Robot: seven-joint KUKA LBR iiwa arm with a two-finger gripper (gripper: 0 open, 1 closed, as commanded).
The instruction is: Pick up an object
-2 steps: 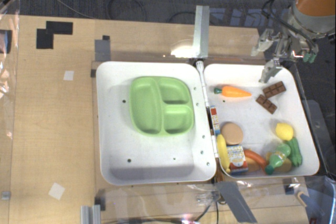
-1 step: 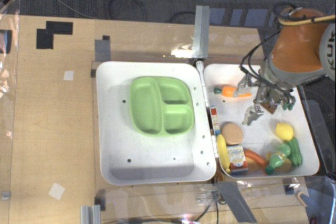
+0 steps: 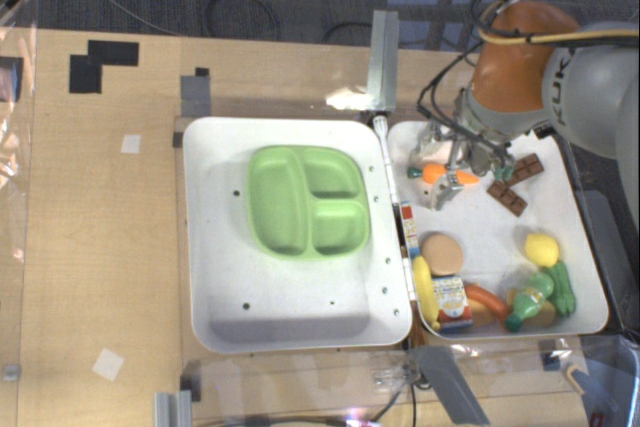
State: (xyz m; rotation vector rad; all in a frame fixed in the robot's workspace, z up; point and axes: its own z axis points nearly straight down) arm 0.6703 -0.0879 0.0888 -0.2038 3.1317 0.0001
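Observation:
My gripper (image 3: 450,177) hangs low over the far left part of the right bin (image 3: 590,245), under the orange wrist band. A small orange toy (image 3: 433,173) lies right at the gripper's tip, partly covered by it. Two brown chocolate pieces (image 3: 527,167) (image 3: 507,199) lie just right of the gripper. Nearer the front sit a round brown bun (image 3: 442,252), a yellow lemon (image 3: 541,249), a banana (image 3: 423,287), a small carton (image 3: 452,301), a carrot (image 3: 486,299) and green vegetables (image 3: 560,287).
The left bin (image 3: 215,245) holds a green divided plate (image 3: 308,200). A metal divider (image 3: 396,215) runs between the bins. Black cables loop from the wrist over the right bin's back edge. Bare white floor lies in the middle of the right bin.

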